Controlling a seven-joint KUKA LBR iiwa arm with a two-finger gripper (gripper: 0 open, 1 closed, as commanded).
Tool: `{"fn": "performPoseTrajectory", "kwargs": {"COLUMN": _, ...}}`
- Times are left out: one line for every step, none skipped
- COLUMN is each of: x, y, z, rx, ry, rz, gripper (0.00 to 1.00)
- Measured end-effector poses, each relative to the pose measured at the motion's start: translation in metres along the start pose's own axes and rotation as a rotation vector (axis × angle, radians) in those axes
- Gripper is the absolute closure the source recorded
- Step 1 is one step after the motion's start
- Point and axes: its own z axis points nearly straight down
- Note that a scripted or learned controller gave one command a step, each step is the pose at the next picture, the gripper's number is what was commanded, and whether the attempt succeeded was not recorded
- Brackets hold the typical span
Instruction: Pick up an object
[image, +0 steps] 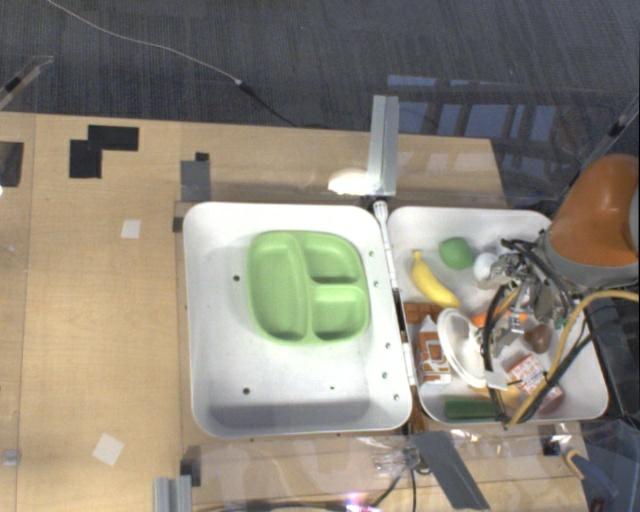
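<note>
The right bin (520, 222) holds a yellow banana (432, 281), a green ball (456, 252), a small white ball (484, 266), a white bowl (462, 347), a brown and white packet (432, 355), a dark green stick (470, 408), a brown round piece (540, 337) and a red and white packet (527, 373). My gripper (510, 318) hangs low over the middle of that bin, just right of the white bowl, wrapped in cables. Its fingertips are lost among wires and clutter.
The left bin (215, 330) carries a light green divided tray (306, 286). A metal post (383, 145) stands behind the seam between the bins. The arm's orange band (600, 210) looms over the right bin's far right corner. Black markers lie on the wooden bench at the far left.
</note>
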Motion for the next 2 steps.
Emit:
{"fn": "performPoseTrajectory", "kwargs": {"x": 0.0033, "y": 0.0225, "z": -0.0038, "rx": 0.017, "ry": -0.018, "rz": 0.095, "gripper": 0.00}}
{"fn": "performPoseTrajectory", "kwargs": {"x": 0.0003, "y": 0.0244, "z": -0.0055, "rx": 0.025, "ry": -0.028, "rz": 0.175, "gripper": 0.00}}
